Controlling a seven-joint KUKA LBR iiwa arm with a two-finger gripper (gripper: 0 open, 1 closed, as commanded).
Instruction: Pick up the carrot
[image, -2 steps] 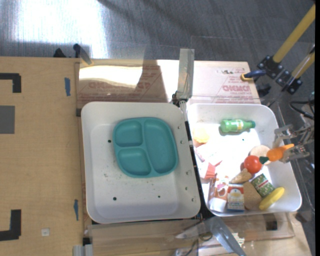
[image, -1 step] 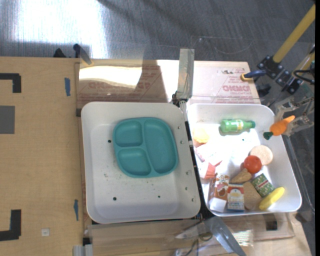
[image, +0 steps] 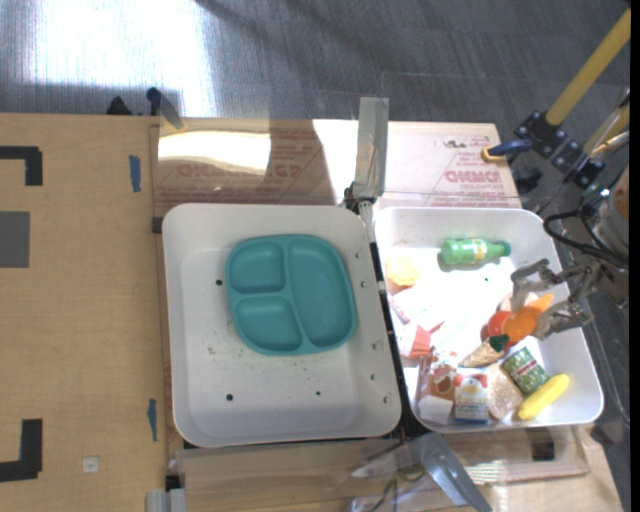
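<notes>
Carrot (image: 525, 318): lying in the right bin (image: 470, 225) toward its right wall, long axis slanting from near-left to far-right. Claw (image: 541, 296): hanging directly over it, fingers spreading open either side of the orange body, not visibly gripping anything.

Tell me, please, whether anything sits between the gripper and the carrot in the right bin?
Nothing visible does. The gripper is already down in the right bin, with the orange carrot right at its fingers. The other toy foods lie below and left of the carrot, and the green bottle lies apart toward the bin's far side.
</notes>
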